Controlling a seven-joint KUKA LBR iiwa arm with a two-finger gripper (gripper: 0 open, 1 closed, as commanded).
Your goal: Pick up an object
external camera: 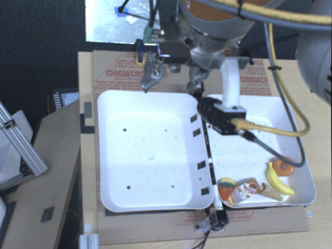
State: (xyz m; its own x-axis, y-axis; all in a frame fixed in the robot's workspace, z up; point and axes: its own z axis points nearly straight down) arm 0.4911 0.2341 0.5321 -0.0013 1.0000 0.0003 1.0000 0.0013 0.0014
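The tool (pixel 150 79) is hanging over the far rim of the left bin (pixel 111 139), and I cannot tell its state; the banana (pixel 278 180), orange fruit (pixel 283 166) and snack packet (pixel 246 190) are lying in the right bin's (pixel 306 188) near corner, well apart from it.

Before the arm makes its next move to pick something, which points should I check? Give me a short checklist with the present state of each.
1. Objects available: banana, orange piece and packet lie in the right bin: ok.
2. Objects spaced for a clean grasp: crowded in the near corner: not ok.
3. Gripper above the objects: it hangs over the far edge of the left bin: not ok.
4. Fingers ready: cannot tell.
5. Yellow cable away from the objects: ok.
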